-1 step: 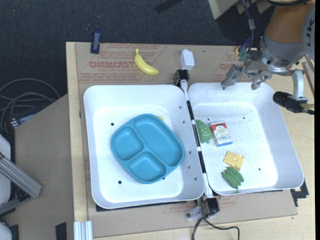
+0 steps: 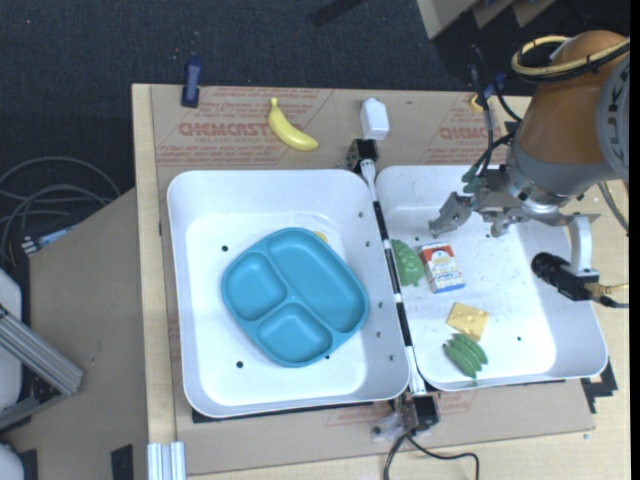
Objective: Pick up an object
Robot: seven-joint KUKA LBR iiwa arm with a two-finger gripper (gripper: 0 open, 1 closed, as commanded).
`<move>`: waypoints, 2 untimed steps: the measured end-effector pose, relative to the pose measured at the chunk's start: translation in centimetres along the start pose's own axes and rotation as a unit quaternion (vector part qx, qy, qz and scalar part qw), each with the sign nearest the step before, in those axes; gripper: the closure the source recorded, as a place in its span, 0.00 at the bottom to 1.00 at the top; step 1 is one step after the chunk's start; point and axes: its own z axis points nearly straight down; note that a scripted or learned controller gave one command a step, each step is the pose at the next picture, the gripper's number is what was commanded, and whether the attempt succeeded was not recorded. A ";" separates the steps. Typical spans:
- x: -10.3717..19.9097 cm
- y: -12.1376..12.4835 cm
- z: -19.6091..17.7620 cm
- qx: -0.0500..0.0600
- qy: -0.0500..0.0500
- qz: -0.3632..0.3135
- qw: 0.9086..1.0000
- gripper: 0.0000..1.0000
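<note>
- White right bin (image 2: pixel 560 363): gripper (image 2: pixel 455 215) near its 11 o'clock corner, finger state cannot be told.
- Carton (image 2: pixel 440 267), red and white, lies centre; bare floor at 3 o'clock.

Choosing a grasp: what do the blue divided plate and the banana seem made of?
Blue divided plate: probably molded plastic, judging by its uniform color, soft sheen and rounded compartments. Banana: likely a plastic or rubber toy, judging by its even yellow, smooth skin.
</note>
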 end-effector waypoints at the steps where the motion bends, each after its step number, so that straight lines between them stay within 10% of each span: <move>1: -0.8 2.3 8.3 0.000 0.000 0.000 1.000 0.00; 2: -0.7 1.3 10.8 -0.005 -0.003 0.001 1.000 0.00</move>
